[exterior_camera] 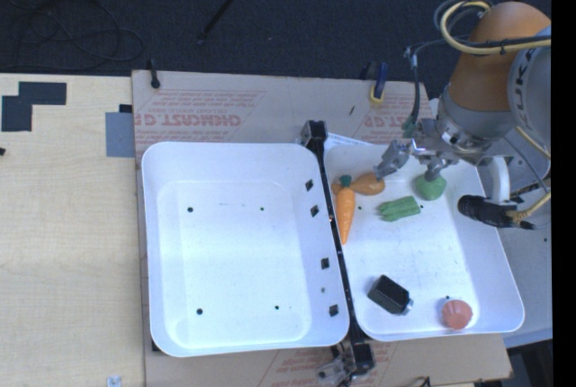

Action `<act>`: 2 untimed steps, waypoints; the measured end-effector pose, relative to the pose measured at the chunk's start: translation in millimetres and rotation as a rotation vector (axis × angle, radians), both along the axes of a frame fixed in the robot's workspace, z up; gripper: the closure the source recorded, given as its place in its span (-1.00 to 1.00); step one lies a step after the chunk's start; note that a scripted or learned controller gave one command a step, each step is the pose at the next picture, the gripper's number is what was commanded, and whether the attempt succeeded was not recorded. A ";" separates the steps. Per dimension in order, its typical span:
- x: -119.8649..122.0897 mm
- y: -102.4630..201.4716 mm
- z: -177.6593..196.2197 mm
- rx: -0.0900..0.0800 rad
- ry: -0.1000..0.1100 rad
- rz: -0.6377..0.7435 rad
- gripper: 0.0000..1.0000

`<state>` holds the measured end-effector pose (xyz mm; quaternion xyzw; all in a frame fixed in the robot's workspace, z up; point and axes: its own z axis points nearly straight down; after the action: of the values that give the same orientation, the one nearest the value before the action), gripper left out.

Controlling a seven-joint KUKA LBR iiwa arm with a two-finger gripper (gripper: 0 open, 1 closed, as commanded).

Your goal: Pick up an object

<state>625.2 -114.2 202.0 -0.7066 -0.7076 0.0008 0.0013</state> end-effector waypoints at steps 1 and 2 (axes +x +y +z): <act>-100.5 54.4 106.4 0.002 0.003 0.002 -1.00; -118.3 96.9 167.2 0.000 -0.004 0.003 -1.00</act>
<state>506.9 -17.3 369.1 -0.7056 -0.7086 -0.0005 -0.0001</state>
